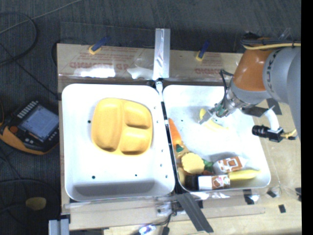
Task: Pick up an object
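The tabletop (68, 58) carries two white bins: the left bin (78, 180) holds a big yellow divided tray (121, 126), and the right bin (244, 131) has clutter along its lower edge. The arm (259, 77) comes in from upper right, pincer (215, 112) low at a small yellow object (204, 115) (grasping, clenched or released, I cannot tell). Nothing looks lifted yet; open floor surrounds it, walls well apart.
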